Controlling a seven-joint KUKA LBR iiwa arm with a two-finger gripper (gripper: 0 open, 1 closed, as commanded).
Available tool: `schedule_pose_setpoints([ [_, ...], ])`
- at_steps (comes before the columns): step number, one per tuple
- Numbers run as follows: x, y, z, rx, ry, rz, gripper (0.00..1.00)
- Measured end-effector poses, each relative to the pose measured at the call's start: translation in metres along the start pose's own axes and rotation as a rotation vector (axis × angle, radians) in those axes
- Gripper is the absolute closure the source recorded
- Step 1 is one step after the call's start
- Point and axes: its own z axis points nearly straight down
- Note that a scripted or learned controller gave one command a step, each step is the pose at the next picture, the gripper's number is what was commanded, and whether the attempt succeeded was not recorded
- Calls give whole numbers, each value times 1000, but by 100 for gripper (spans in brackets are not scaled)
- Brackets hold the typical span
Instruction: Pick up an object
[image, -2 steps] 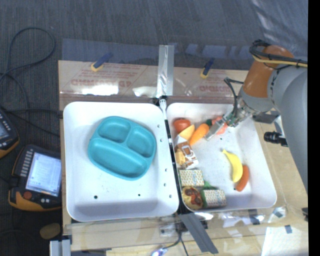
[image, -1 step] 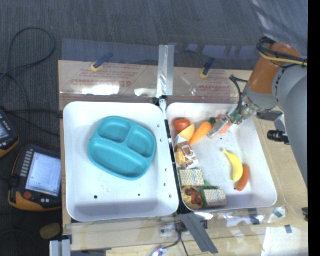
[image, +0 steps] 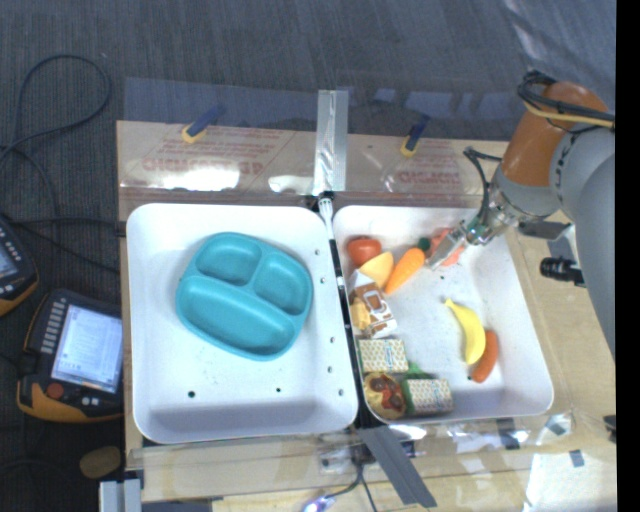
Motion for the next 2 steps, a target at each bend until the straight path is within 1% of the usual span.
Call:
schedule_pose_setpoints([
  [1,62,-21,-65,-6,-10,-59,100],
  [2,122,22,-80,-7,-7,55,100],
])
